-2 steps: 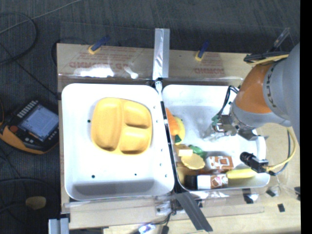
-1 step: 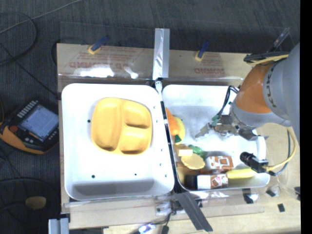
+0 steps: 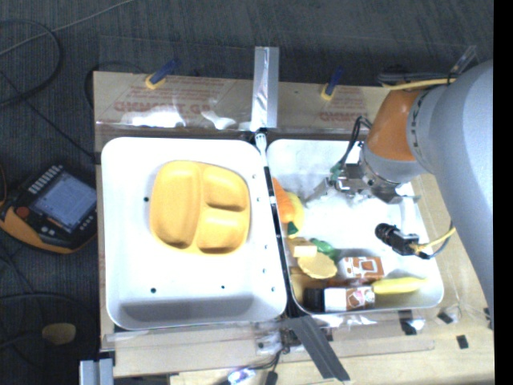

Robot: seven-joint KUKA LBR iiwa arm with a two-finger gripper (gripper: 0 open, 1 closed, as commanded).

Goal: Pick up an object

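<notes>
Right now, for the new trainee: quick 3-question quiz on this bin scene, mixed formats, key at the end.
1. True or false: the yellow divided tray lies in the left bin.
2. Multiple choice: where in the right bin are most of the small items piled?
A. along its far edge
B. along its left side and near edge
C. spread evenly over its floor
3. Fill in: the long yellow item lies near the bin's near-right corner, beside a brown and white ____.

Key:
1. True.
2. B; the pile runs from the orange item down to the near edge.
3. Packet. The arm reaches over the far part of this bin.
</notes>
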